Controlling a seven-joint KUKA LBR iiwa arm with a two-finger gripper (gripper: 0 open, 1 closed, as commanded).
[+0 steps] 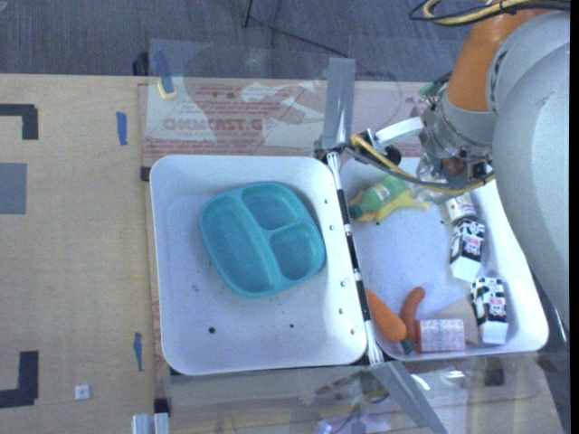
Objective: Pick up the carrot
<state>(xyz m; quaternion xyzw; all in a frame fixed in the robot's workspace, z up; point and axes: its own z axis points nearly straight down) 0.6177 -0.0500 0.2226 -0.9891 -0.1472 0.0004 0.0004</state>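
Gripper [450,165] sits over the far right part of the right bin [529,283], under the grey arm [534,107] with its orange band [475,61]; whether it is open or closed cannot be told, since the wrist hides the tip. Yellow and black cables [384,156] loop off the wrist toward the divider between the bins. Carrot [385,316] lies at the near left corner of the right bin, close against the left wall. Its long axis runs diagonally: the thin tip points up and left toward the wall, the thick end down and right. It is orange, smooth, tapered, and looks like plastic. Just beside it on the right lies a short red-orange sausage [412,303], rounded at both ends, tilted the other way so the two form a rough V. A small pink-and-white carton [441,335] lies flat near the thick end of the carrot. Two black-and-white cartons [469,242] [489,307] stand along the right wall. A green and yellow soft-looking item [384,197] lies at the far left of this bin, near the gripper. Left bin [181,333] is white, shallow, with rounded corners; it holds a blue tray [262,238] with three compartments, smooth and glossy.
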